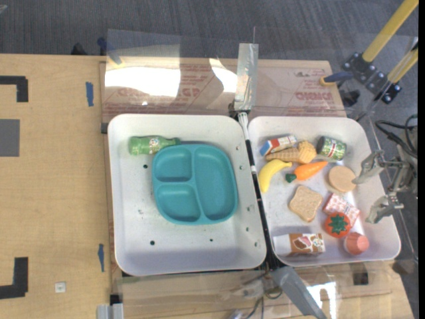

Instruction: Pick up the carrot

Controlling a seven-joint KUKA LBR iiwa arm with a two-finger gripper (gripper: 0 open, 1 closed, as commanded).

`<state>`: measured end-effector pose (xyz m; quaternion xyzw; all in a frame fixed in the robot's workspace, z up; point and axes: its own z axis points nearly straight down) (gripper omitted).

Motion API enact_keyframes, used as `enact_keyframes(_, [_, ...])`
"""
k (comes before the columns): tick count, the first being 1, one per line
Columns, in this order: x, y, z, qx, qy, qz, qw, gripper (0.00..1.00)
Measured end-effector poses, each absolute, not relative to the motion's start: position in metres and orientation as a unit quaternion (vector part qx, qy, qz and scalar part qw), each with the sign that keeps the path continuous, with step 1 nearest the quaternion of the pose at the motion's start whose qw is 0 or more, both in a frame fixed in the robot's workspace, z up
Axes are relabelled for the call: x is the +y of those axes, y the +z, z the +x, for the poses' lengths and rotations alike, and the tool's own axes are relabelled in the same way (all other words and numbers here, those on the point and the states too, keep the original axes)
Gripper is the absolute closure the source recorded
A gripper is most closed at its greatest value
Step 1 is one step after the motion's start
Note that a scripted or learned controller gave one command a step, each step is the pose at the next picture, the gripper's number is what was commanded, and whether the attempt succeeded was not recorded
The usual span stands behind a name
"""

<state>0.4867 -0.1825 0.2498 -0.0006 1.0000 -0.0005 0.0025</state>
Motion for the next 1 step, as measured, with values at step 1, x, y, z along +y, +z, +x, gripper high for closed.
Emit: enact_keyframes(1, [-0.1286,0.1092,0.504,1.0,-0.0013,0.001,0.006,0.0])
